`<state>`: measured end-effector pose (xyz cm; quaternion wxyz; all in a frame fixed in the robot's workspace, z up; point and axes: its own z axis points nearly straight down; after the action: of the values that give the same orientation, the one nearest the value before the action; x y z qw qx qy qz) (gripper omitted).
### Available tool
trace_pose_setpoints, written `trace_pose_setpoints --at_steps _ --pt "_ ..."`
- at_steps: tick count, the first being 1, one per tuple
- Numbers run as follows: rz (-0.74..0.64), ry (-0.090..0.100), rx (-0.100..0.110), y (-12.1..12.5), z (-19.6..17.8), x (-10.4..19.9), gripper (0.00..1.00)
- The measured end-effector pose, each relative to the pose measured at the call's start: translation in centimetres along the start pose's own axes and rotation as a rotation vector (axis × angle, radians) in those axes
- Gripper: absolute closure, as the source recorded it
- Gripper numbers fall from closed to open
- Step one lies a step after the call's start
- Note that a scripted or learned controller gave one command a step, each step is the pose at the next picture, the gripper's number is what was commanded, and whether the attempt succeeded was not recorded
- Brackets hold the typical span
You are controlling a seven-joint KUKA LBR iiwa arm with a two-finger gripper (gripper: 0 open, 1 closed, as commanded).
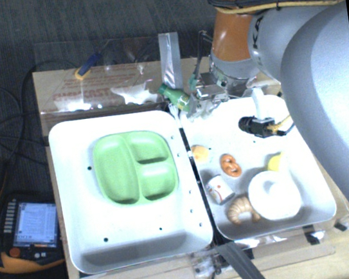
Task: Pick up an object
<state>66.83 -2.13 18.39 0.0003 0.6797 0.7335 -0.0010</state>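
A: Status, left to right?
B: Left bin (78,234) takes the left half of the frame. A green divided plate (133,166) lies flat in its middle.
A: Gripper?
B: The gripper (198,99) is at upper centre, over the top-left corner of the right bin (321,205). A small green thing (174,96) sits just left of it, at the rim between the bins. Open or closed: can't tell, too cluttered. Can't tell if it's gripping the green thing either.
A: Pick candidates?
B: All in the right bin, lower half, well apart from the gripper. Orange lump (200,154) is by the left wall, with a small white cup (218,189) below it. Pretzel (230,165) is just right of those. Tan croissant (240,209) is at the bottom, touching the white bowl (274,195). Yellow piece (273,162) is just above the bowl.
A: Arm?
B: The arm (304,51) fills the upper right, orange band at the top.
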Motion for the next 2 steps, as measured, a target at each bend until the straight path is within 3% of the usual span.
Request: trace_pose_setpoints --at_steps 1,2 --pt "0.092 -0.001 0.011 -2.34 7.4 -7.83 1.0" --pt "0.091 -0.002 0.003 -2.13 7.2 -7.77 0.0"
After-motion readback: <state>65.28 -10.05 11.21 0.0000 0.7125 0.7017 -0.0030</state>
